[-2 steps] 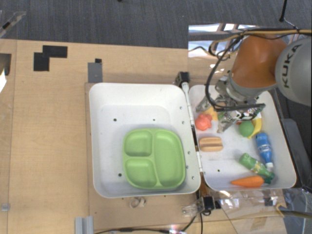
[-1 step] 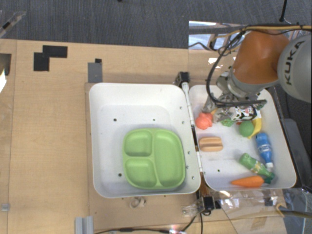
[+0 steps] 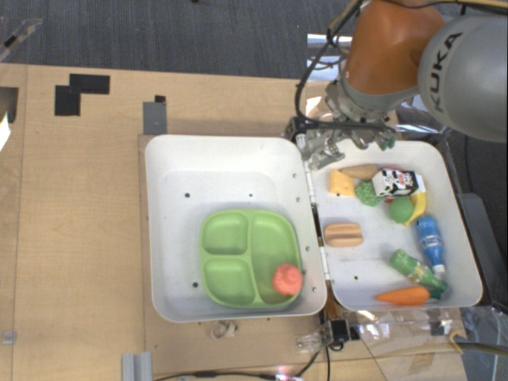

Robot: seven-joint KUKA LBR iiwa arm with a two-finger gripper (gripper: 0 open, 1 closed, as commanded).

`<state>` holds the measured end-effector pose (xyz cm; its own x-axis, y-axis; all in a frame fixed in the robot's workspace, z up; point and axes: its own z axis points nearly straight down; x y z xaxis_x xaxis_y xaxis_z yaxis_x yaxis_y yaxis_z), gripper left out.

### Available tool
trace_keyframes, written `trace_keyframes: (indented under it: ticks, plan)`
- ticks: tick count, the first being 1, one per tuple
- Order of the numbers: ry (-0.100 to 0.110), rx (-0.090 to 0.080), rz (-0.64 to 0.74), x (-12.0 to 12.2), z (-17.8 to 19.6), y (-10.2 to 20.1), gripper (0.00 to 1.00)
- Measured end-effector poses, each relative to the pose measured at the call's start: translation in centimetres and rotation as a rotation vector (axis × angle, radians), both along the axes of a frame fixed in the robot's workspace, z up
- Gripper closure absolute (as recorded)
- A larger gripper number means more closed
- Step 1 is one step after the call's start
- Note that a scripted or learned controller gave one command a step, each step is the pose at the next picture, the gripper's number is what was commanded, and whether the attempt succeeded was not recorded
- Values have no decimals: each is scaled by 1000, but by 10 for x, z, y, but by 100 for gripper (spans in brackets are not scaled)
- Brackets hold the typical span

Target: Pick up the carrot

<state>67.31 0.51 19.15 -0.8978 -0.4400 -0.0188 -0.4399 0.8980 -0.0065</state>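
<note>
My gripper (image 3: pixel 321 145) hovers at far left corner of right white bin (image 3: pixel 460 213); whether it grips anything, cannot tell. Orange tapered carrot with green top (image 3: pixel 403 296) lies at bin's near edge, well apart. Nothing picked yet; approach, descent, grasp, lift remain.

"KUKA" — dark letters on the grey arm (image 3: pixel 464 62), upper right.

I work in a robotics lab: plywood tabletop (image 3: pixel 71 236), two white bins (image 3: pixel 171 213) (toy food inside), loose cables (image 3: pixel 317 70).
</note>
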Motion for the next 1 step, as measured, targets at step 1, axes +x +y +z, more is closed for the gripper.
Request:
trace_keyframes:
  ticks: [1]
  plan:
    - [5,0,0,-1,-3,0,0]
